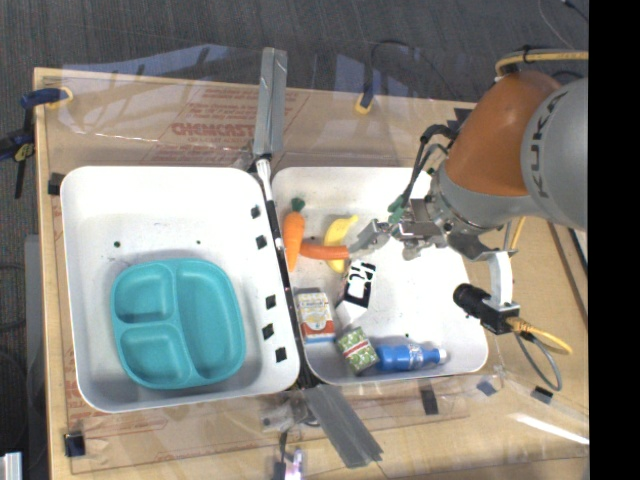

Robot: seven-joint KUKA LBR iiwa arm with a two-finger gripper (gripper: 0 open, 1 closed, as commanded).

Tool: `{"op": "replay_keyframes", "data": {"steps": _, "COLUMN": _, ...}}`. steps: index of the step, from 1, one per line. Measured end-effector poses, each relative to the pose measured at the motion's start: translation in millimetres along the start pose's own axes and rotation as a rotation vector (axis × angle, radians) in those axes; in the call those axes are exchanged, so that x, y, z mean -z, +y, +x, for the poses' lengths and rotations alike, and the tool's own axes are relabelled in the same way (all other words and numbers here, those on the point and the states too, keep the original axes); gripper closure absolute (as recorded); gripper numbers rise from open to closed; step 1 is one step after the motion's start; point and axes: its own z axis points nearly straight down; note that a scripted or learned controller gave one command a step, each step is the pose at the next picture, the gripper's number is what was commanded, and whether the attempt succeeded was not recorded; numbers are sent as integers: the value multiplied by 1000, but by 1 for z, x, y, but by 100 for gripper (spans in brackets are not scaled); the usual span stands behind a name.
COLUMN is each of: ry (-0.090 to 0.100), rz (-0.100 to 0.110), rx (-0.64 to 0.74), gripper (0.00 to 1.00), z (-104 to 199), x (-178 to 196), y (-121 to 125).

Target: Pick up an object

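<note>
My gripper (390, 240) hangs over the right bin (455, 353), near its middle, and stands open with nothing between its fingers. Just left of it lie a yellow object (342, 230) and an orange carrot-shaped toy (296, 232). A black-and-white object (360, 283) sits just below the gripper. Toward the front of the bin are a small carton (315, 315), a green box (354, 348) and a blue bottle (405, 355) on its side.
The left bin (90, 208) holds a teal divided tray (178, 320). A ridge with black clips (272, 268) separates the two bins. The arm's wrist and cables (490, 303) overhang the right bin's right side.
</note>
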Motion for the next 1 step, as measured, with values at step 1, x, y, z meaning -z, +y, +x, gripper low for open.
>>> {"op": "replay_keyframes", "data": {"steps": 1, "ry": -1, "rz": -4, "rx": -47, "gripper": 0, "z": -19, "x": -134, "y": -4}}
